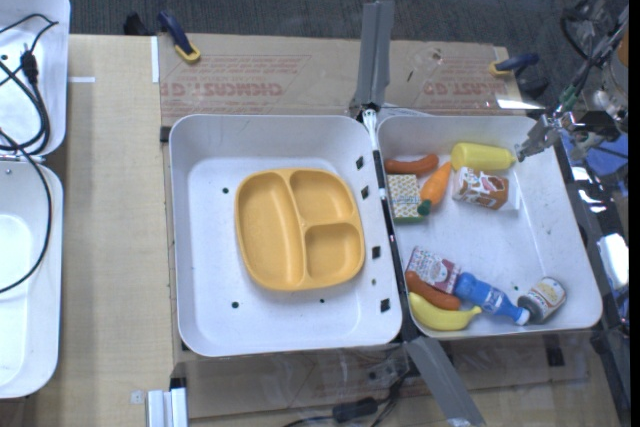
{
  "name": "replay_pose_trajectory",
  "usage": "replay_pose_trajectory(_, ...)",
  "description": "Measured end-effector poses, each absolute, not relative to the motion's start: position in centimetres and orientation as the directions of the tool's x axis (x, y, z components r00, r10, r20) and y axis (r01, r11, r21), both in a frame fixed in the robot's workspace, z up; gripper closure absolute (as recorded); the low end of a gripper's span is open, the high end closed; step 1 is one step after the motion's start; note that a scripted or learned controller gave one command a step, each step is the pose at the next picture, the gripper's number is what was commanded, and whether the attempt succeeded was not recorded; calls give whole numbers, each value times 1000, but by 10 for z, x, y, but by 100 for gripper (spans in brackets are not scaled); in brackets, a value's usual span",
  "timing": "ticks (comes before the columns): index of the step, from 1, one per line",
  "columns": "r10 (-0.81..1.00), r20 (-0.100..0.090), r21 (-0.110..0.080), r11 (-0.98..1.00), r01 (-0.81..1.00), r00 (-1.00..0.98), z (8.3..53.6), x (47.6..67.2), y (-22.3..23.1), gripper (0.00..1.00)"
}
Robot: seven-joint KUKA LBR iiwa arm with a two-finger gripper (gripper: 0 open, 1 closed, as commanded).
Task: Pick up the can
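The can [546, 297] is small, with a beige label and dark ends. It lies on its side in the near right corner of the right bin [560, 225], just right of a blue bottle [490, 297]. My gripper [528, 145] reaches in from the right over the far right part of that bin, close to a yellow oblong item [482, 155]. It is well away from the can, with most of the bin's depth between them. Nothing is visibly held in it.
The right bin also holds a sausage [412, 163], a carrot [436, 183], a small green-white box [403, 196], a red-white packet [483, 189], a carton [432, 268], another sausage [436, 293] and a banana [442, 315]. A yellow divided plate [298, 227] lies in the left bin [200, 215].
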State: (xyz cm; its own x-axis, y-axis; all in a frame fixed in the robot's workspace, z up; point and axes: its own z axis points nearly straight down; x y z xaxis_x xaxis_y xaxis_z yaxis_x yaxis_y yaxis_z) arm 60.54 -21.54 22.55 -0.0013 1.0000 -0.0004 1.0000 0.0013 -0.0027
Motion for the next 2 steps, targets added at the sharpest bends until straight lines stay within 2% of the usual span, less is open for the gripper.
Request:
replay_pose_trajectory(1,984,-2,20,-178,984,178,142,620,-218,0)
replay_pose_trajectory(2,960,-2,34,-280,959,280,107,596,-160,0)
